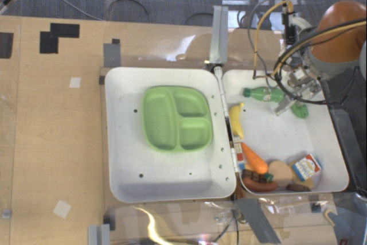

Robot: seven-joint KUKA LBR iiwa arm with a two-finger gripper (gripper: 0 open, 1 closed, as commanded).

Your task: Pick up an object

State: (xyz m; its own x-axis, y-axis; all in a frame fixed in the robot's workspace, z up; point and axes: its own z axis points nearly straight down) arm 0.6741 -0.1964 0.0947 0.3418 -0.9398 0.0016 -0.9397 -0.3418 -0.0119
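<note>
Along the near edge of the right bin (338, 178) a small crowd of toy food is packed together: a dark sausage-like piece (259, 185) in the front left corner, an orange carrot (253, 158) lying slantwise just above it, a tan rounded piece (279, 170) beside that, and a little carton (305, 167) with blue, white and orange print toward the right, tipped at an angle. These sit touching or nearly touching one another, so that corner is crowded. Further in, a yellow banana (235, 120) lies along the bin's left wall, close to the divider between the two bins. The middle of the right bin's floor is open white surface between the banana and the right wall. Toward the far side, a green bottle (262, 94) lies on its side, and a small green object (300, 111) rests just to its right. The gripper (287, 105) hangs over that far part, its metal fingers low between the bottle and the green piece; I cannot tell how far apart they are, nor see anything clamped in them. Yellow and black cables loop above it near the far rim. The left bin (123, 181) carries a green divided tray (176, 118) in its middle, with bare floor around it.
</note>
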